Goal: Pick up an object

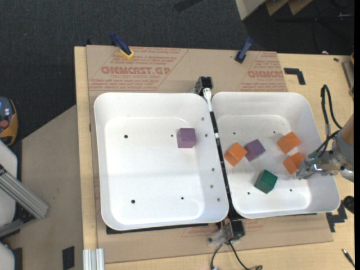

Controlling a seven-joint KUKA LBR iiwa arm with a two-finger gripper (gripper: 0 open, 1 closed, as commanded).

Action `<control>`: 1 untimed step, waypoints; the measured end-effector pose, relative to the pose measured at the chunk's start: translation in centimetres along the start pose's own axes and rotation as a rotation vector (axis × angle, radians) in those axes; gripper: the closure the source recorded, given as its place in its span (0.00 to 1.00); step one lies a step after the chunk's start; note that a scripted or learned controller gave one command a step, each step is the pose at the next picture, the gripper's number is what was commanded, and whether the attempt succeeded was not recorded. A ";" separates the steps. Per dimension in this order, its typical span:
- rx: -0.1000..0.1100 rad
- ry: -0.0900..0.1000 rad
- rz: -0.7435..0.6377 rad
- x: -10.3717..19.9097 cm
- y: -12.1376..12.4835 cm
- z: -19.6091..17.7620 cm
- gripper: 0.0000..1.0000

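While the arm reaches in from the right, the scene reads left to right like this:

Left bin (112, 117): holds one purple cube (186, 138), lying near the divider and well apart from the gripper.

Right bin (264, 101): holds an orange cube (235, 153) just right of the divider, a second purple cube (255, 149) touching or just beside it, a green cube (265, 181) nearer the front wall, an orange cube at the back (288, 142), and an orange cube by the gripper (293, 162).

Gripper (306, 170): low at the right bin's right side, its tip just right of the nearest orange cube; how far its fingers are parted, and whether anything sits between them, I cannot tell.

Key relation: the nearest orange cube lies immediately left of the tip, touching or almost so; the green cube lies further left and toward the front.

Judgement: that orange cube looks the likeliest target, needing only a slight leftward shift to straddle it.
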State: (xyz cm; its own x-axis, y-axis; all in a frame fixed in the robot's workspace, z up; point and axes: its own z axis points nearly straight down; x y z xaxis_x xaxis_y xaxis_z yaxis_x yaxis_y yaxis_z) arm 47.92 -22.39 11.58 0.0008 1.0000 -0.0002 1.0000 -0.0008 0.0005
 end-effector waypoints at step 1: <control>-0.001 -0.001 -0.001 0.0 0.2 -0.1 1.00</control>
State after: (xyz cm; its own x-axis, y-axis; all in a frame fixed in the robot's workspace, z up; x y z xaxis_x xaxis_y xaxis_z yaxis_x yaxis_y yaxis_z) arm 48.15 -22.39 11.67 0.0002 1.0000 -0.0010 1.0000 -0.0002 0.0012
